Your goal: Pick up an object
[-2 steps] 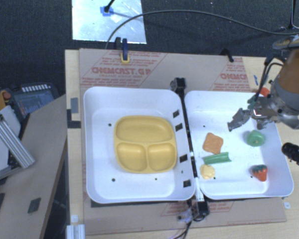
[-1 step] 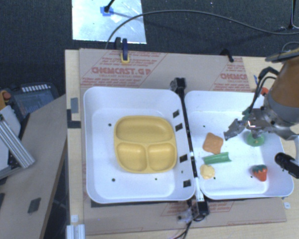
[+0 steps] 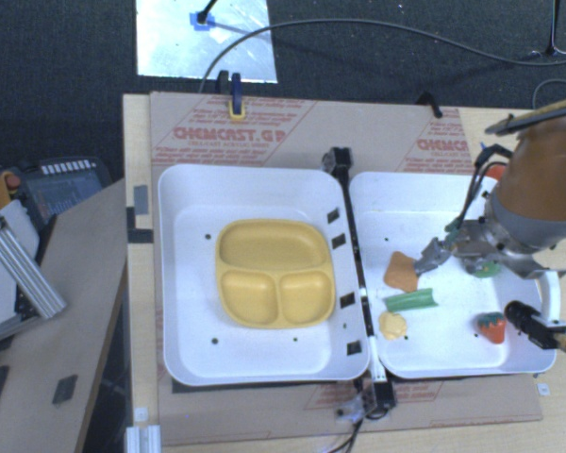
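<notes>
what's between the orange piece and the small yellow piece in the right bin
A green stick lies between the orange piece above it and the yellow piece below it, seen in the camera view.

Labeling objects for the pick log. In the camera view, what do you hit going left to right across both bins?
Yellow divided tray in the left bin → yellow toy piece → orange toy piece → green toy piece → gripper → red-orange toy with green top, in the right bin.
</notes>
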`<state>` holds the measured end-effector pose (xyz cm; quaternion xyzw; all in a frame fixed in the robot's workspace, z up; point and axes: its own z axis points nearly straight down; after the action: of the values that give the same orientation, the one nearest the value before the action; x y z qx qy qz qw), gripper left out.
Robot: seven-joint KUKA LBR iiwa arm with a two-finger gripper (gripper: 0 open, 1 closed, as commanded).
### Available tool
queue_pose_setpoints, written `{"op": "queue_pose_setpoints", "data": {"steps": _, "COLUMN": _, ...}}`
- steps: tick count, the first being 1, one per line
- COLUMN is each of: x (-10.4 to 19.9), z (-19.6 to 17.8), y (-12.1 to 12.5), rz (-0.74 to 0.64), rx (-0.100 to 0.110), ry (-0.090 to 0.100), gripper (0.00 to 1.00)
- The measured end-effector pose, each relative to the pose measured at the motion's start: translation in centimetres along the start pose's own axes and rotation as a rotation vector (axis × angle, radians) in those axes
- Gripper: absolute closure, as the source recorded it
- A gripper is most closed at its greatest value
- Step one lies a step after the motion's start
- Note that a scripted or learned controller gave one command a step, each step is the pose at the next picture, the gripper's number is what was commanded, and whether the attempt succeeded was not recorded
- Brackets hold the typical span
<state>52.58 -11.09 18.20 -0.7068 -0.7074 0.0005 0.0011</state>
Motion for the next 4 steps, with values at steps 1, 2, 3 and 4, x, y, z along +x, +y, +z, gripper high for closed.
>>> {"op": "queue_pose_setpoints", "data": {"steps": 1, "x": 0.5, "z": 5.8, "y": -0.8, "rz": 0.000, "rx": 0.002, "ry": 0.001, "gripper": 0.00}}
{"op": "queue_pose_setpoints", "data": {"steps": 2, "x": 0.4, "z": 4.4, "y": -0.6, "rz": -0.001, "rx": -0.005, "ry": -0.001, "gripper": 1.00}}
{"op": "queue_pose_setpoints", "data": {"steps": 3, "x": 1.0, "z": -1.7, "y": -0.2, "rz": -0.003, "rx": -0.008, "ry": -0.002, "gripper": 1.00}}
{"op": "queue_pose_setpoints", "data": {"steps": 4, "x": 1.9, "z": -7.3, "y": -0.4, "rz": -0.004, "rx": -0.010, "ry": -0.002, "gripper": 1.00}}
